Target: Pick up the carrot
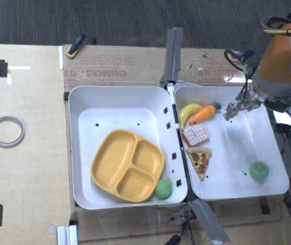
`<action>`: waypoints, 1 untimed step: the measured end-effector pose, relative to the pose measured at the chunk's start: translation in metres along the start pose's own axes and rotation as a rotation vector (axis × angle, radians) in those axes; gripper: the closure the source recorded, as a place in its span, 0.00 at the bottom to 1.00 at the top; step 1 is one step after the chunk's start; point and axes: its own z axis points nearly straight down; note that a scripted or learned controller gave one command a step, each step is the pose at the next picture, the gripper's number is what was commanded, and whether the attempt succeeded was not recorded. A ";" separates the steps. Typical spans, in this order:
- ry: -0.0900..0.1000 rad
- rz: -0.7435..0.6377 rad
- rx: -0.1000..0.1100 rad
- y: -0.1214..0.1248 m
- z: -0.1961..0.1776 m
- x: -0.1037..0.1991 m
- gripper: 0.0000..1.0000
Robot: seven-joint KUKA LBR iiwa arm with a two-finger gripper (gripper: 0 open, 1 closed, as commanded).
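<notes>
2 bins sit below me; my gripper (233, 109), grip state unreadable, hovers just right of the carrot (203, 114) leaning on the banana (187, 112).

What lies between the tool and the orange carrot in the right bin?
In the camera view, only bare white bin floor separates the tool from the orange carrot; its green tip points toward the tool.

The grey arm (280, 60) reaches in from the right, its gripper (233, 111) angled low and leftward.
</notes>
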 end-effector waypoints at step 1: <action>0.001 0.000 0.001 0.000 0.000 0.000 0.00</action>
